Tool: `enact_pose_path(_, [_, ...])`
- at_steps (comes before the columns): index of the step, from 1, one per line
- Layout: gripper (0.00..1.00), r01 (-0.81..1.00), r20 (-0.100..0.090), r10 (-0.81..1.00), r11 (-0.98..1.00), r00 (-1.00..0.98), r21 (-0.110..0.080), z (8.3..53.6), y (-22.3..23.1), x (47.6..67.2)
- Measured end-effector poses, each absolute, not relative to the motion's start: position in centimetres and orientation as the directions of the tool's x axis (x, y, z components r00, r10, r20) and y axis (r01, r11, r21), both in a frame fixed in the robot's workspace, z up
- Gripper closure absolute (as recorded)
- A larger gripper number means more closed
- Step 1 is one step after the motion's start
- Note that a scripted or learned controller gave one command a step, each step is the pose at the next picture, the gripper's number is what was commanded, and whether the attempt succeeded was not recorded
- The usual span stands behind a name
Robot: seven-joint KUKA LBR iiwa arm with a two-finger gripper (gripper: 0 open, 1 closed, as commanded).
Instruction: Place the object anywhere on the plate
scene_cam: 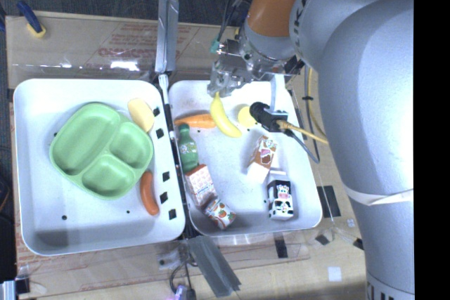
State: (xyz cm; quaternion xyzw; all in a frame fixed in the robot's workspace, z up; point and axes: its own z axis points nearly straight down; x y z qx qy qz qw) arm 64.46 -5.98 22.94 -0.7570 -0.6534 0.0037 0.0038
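**benchwatcher:** Looks like the pick step to me. The pincer (223, 83) hangs at the back of the right bin (304, 211), right above the top end of the banana (225, 119). Can't tell if it's released or clenched from this angle, and nothing's visibly held. Banana's lying on the bin floor, next to the carrot (197, 121).

**gripnerd:** Agreed, so my guess is the next move needs a clean grab on that curved, smooth yellow thing, then a carry left over the divider to the green plate (102, 149). The plate's a glossy moulded one with three shallow wells, sitting in the left bin (31, 221). Cartons (261, 152) nearby are boxy, printed card.
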Motion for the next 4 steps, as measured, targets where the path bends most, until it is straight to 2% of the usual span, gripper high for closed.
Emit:
enact_pose_path(1, [1.0, 1.0, 0.0, 1.0, -0.026, 0.026, -0.01, 19.3, -3.7, 65.6])
enact_pose_path(2, [1.0, 0.968, 0.0, 0.968, 0.253, -0.253, -0.007, 19.8, 3.4, 59.6])
enact_pose_path(3, [1.0, 0.922, -0.001, 0.922, 0.388, -0.388, -0.003, 23.9, 8.8, 58.8])
enact_pose_path(4, [0.0, 0.922, -0.001, 0.922, 0.387, -0.387, -0.002, 23.9, 8.8, 58.8])
